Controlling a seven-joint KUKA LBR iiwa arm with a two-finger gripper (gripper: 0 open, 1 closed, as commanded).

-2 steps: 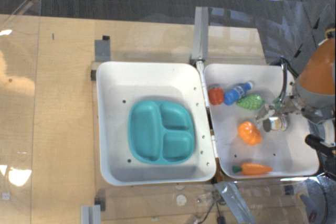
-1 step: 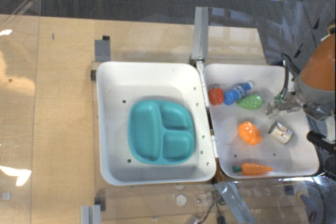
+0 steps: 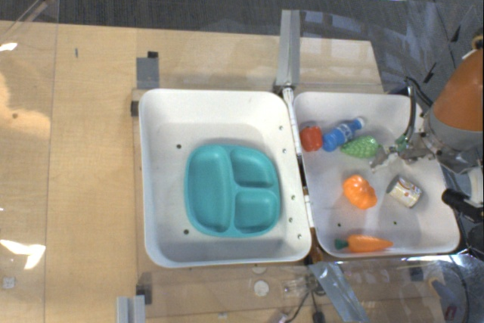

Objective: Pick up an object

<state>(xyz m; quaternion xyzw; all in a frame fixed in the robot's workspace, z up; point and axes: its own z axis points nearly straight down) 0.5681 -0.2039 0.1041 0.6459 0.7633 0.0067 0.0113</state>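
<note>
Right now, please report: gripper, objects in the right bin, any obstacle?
Gripper low in right white bin, holding nothing visible. Green knobbly toy beside it, small white can just below. Orange carrot toy apart, near front wall.

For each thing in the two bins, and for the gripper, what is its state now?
teal divided tray: flat in the left bin, compartments up.
blue bottle: lying on its side in the right bin.
red item: beside the bottle.
green item: lying loose.
orange item: lying loose.
carrot: lying flat.
small can: tipped over.
gripper: low over the bin, holding nothing.
</note>
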